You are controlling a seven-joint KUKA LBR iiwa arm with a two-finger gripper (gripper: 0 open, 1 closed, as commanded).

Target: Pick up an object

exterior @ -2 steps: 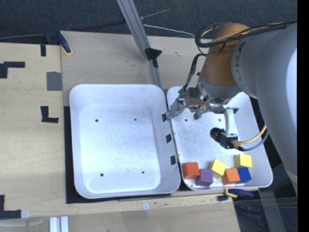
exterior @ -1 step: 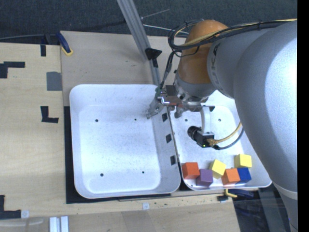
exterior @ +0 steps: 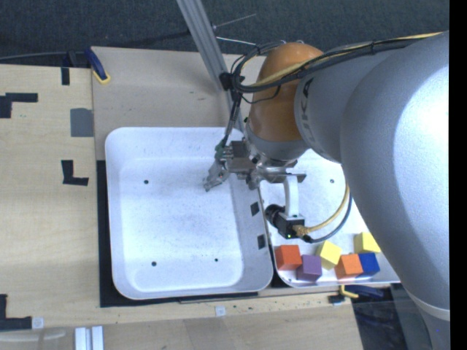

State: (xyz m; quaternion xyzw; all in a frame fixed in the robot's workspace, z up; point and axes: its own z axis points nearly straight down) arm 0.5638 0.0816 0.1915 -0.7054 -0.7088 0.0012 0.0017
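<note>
The grey metal two-finger gripper (exterior: 214, 179), its grip unreadable, hangs over the left white plastic bin (exterior: 131, 195); small coloured blocks (exterior: 321, 261) lie well right.

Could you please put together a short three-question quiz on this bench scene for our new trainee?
1. True or false: the purple block lies in the left bin.
2. Over which bin does the end effector hover: A) left, B) right?
3. What colour is the block directly left of the purple one?

Key:
1. False; it lies in the right bin with the other blocks.
2. A.
3. Orange.
</note>
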